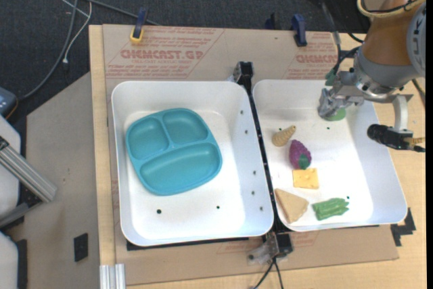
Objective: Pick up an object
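Tray [174, 149], teal and three-part, lies in the left bin [128, 95]. Right bin [379, 172] holds cone, purple piece [300, 153], cheese [306, 178], wedge, green piece (clustered centrally). Gripper [333, 107] sits low at its far edge over something green [336, 116]; grip unclear.

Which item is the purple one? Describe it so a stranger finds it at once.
Start at the right-hand white bin, the one without the teal plate. Near its middle a column of small toys runs down; the purple toy sits between the tan cone and the yellow block. It alone is purple.
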